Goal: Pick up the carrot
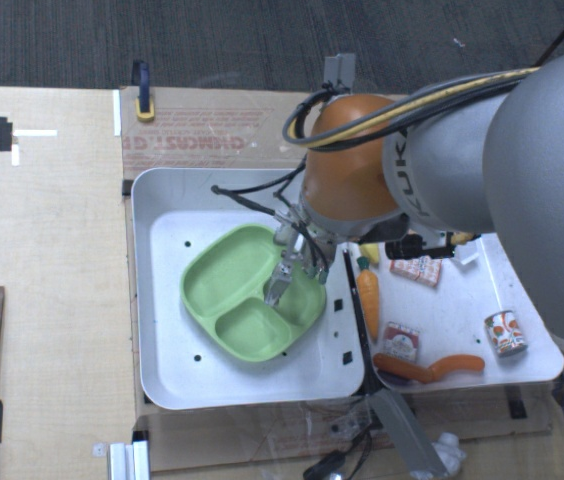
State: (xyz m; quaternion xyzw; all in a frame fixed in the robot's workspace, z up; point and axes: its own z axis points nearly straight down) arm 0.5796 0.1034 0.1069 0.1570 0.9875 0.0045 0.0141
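The carrot (367, 294) is orange with a green top and lies lengthwise against the left wall of the right bin (522, 298). My gripper (285, 271) hangs over the left bin (162, 298), above the right side of a green divided plate (232, 288). It is left of the carrot, across the wall between the two bins, and nothing shows held in it. The arm's orange band and grey body cover the back of the right bin.
The right bin also holds a red-and-white packet (415, 271), a second small packet (399, 342), a small can (503, 332) and an orange-red sausage-shaped item (432, 368) near its front wall. A blue clamp (142, 91) stands behind the left bin.
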